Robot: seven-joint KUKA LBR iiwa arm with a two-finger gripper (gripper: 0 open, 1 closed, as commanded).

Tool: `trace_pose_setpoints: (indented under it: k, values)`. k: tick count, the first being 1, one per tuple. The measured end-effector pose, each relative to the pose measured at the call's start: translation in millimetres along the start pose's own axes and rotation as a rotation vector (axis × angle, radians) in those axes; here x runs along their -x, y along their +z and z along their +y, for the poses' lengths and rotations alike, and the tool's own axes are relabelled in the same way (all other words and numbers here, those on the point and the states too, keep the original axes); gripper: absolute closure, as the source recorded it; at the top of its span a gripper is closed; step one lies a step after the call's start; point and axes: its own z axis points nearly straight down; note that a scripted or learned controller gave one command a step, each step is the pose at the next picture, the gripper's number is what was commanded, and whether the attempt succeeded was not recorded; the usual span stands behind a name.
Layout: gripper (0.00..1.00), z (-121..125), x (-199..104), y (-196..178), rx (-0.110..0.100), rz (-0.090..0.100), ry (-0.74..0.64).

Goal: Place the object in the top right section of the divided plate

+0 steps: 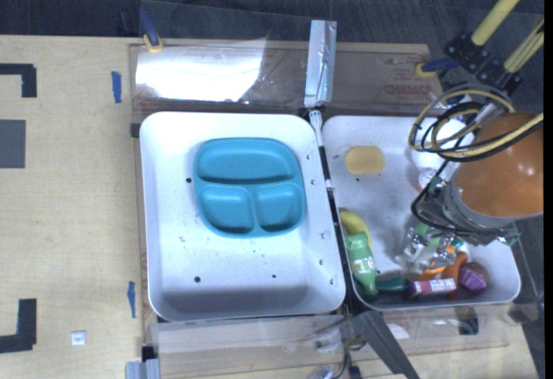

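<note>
Far left we see the wooden bench (60,222), marked with black corner shapes and blue tape bits. Next, the left white bin (173,274): a blue divided plate (251,186) lies in its middle, one long section along the far side, two smaller ones on the near side. All three look bare.

Right of the divider we note the right white bin (389,196). A flat yellow piece (365,161) lies alone near its far left corner. Along the bin's left wall sits a yellow banana-like item (351,220), touching a green bottle-shaped object (362,258) below it. Near the front edge, a dark green item (390,284), a red-and-white item (433,286), an orange piece (451,266) and a purple piece (473,279) crowd together.

The end effector (423,246) hangs low over that cluster, under the orange band (503,174). We cannot tell its finger state or whether anything is gripped.
</note>
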Motion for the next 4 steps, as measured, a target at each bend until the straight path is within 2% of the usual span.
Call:
trace_pose_setpoints:
  k: [1,2,3,4]
  values:
    - [1.0,-0.2,3.0,-10.1,-0.003,-0.006,0.002]
    - [1.0,21.4,7.7,10.9,0.009,0.013,-0.278]
    - [1.0,21.0,10.6,0.6,0.006,0.008,-0.276]
    - [1.0,37.5,32.0,-112.9,0.016,0.007,-0.725]
